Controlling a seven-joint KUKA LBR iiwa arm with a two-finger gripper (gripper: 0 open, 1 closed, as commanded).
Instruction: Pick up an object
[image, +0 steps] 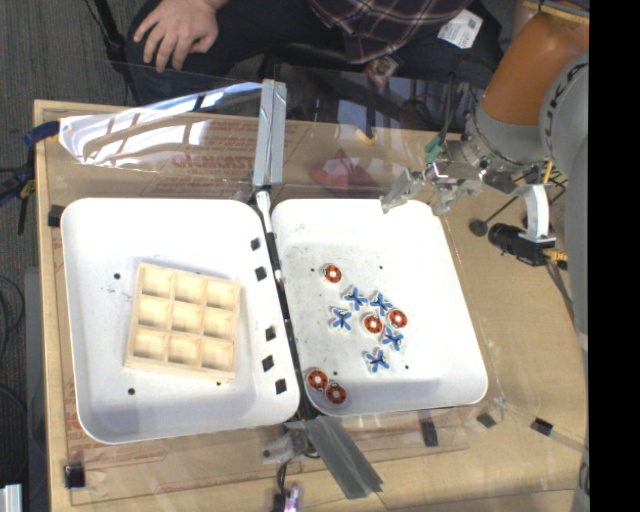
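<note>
Wooden bench (520, 300) bears two white bins (80, 300).

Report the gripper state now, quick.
Gripper: over the far rim of the right bin, nothing seen between its fingers; open or shut cannot be told.

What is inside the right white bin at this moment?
The right bin holds small orange rings and blue cross-shaped pieces, scattered loosely. Nothing covers them. The gripper hangs above the bin's far edge.

Faint reddish lettering runs across the clear sheet (200, 160) behind the left bin (90, 400), too washed out to read. A white tag (458, 30) at top carries print, illegible. No other markings legible.
</note>
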